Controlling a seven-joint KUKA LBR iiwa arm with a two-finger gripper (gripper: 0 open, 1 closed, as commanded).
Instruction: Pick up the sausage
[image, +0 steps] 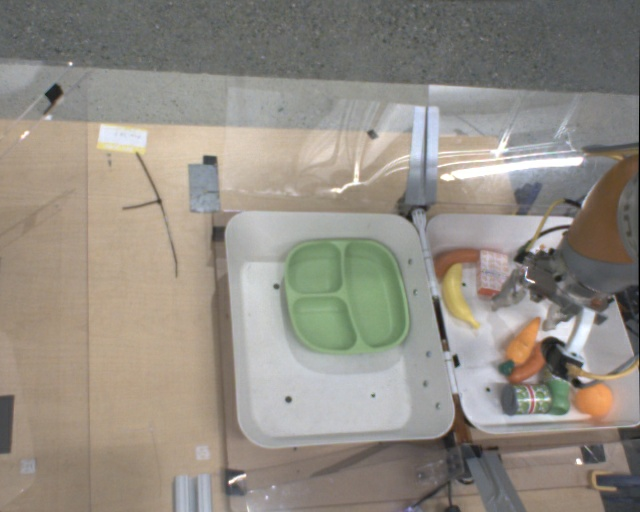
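Note:
The sausage (456, 259), a reddish-brown curved link, lies at the far left of the right bin (615, 425), against the bin's back-left corner. A yellow banana (459, 297) lies just in front of it, touching or nearly touching. My gripper (546, 296) hangs over the middle of the right bin, to the right of the sausage and apart from it, with a red-and-white packet (492, 271) lying between them. Nothing from the bin shows in the gripper.
An orange carrot (523, 341), a green can (535, 398) on its side and an orange fruit (594, 400) lie in the right bin's front part. The left bin (250, 400) holds a green divided plate (347, 294). A metal divider (424, 160) stands behind the bins.

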